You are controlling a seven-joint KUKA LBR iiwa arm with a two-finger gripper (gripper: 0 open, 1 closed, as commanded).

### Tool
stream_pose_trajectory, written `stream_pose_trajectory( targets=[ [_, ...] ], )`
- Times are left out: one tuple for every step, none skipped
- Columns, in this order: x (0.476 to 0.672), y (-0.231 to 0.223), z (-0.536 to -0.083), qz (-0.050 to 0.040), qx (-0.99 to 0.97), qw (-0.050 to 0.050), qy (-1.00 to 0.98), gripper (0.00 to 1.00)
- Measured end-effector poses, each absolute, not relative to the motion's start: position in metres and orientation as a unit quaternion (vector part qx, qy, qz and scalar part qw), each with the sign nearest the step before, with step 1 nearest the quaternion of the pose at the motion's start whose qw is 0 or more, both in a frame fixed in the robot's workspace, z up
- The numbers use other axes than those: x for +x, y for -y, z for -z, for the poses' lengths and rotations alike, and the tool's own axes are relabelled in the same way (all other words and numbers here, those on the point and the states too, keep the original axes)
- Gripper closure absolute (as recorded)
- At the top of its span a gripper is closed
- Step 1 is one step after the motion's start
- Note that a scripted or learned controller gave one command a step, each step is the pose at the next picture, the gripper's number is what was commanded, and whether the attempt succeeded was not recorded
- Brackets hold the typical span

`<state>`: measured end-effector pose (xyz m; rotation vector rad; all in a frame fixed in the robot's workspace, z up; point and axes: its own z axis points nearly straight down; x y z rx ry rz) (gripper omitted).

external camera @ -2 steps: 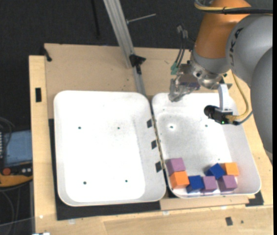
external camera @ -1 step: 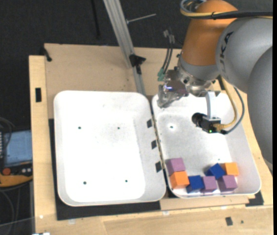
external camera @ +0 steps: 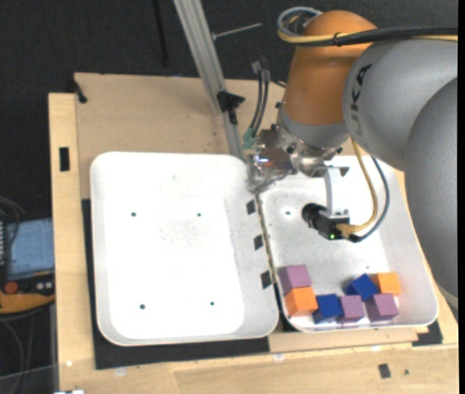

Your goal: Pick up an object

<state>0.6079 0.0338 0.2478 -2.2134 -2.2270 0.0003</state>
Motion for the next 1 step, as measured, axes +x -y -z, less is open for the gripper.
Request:
stream_pose_trajectory(
  targets=[
    [0.5891,-0.0773,-0.2343,-0.0006,-0.705,0.001,0.709,1.0]
  ],
)
